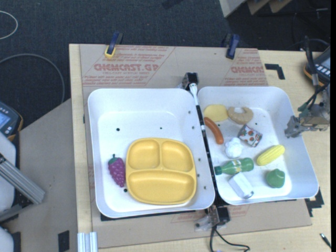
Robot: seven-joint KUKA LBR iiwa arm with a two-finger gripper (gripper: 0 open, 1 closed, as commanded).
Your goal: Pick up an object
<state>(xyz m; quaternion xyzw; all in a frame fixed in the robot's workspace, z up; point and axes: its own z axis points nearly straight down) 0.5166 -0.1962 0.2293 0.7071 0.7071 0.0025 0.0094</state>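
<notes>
The gripper point(295, 128) hangs over the right bin's point(297, 156) outer rim, and its small, blurred shape leaves me unable to tell how it is set. Nearest to it lies the corn point(270, 154), a stubby yellow cob lying aslant. Just beyond the corn from the gripper stand a small can point(250, 136), a white ball point(233, 149) and a green bottle point(234, 166) on its side. A green pepper point(275, 178) sits below the corn. Farther off lie a red sausage point(214, 130), a yellow lump point(216, 113) and a tan bun point(240, 114). In the left bin point(142, 109), well apart from the gripper, rests a yellow tray point(159, 170) beside purple grapes point(117, 170).
</notes>
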